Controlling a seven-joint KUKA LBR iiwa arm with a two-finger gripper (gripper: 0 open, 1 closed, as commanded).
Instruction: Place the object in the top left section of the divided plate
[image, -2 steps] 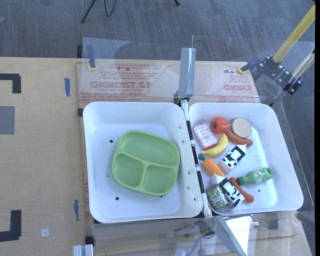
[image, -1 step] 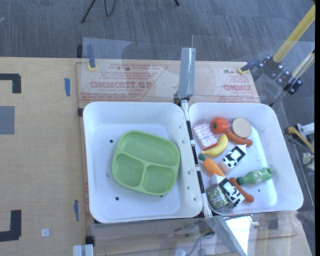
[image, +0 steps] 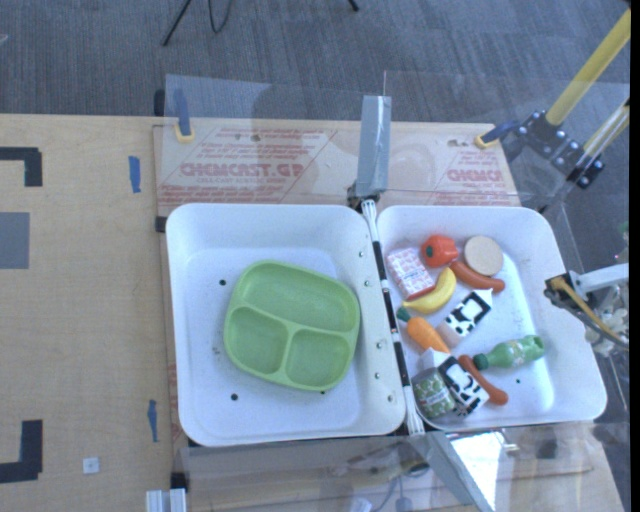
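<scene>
A green divided plate (image: 291, 326) sits in the left bin (image: 190, 300). The right bin (image: 560, 300) holds a banana (image: 432, 293), tomato (image: 439, 250), carrot (image: 421, 331) and bottle (image: 512, 352). The claw (image: 590, 300) is at the right edge; its opening cannot be told

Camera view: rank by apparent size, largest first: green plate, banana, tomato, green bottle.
1. Green plate, largest by far.
2. Banana and green bottle look about the same length, so I can't rank them.
3. Tomato, smallest.
</scene>
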